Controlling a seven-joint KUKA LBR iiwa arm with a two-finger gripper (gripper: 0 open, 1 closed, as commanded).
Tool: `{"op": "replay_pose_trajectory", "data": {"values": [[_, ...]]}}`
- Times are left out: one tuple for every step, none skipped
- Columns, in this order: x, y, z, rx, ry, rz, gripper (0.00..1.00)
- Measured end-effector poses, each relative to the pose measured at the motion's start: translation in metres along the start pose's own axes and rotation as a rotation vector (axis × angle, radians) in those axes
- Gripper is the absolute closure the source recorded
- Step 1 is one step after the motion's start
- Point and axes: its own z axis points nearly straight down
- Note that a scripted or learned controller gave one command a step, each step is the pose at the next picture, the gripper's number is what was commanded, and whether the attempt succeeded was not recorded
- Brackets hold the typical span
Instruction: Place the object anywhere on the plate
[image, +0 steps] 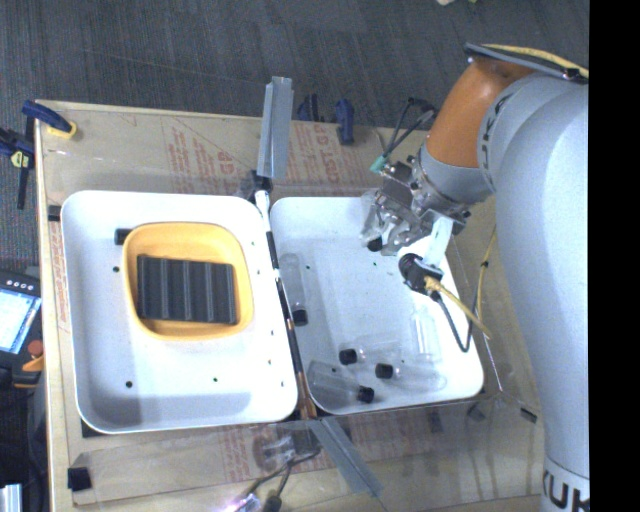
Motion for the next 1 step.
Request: {"op": "replay_pose_trajectory", "data": {"values": [[0.0694,-0.0102,0.0136,-0.006,0.000,-0.134,1.00]]}}
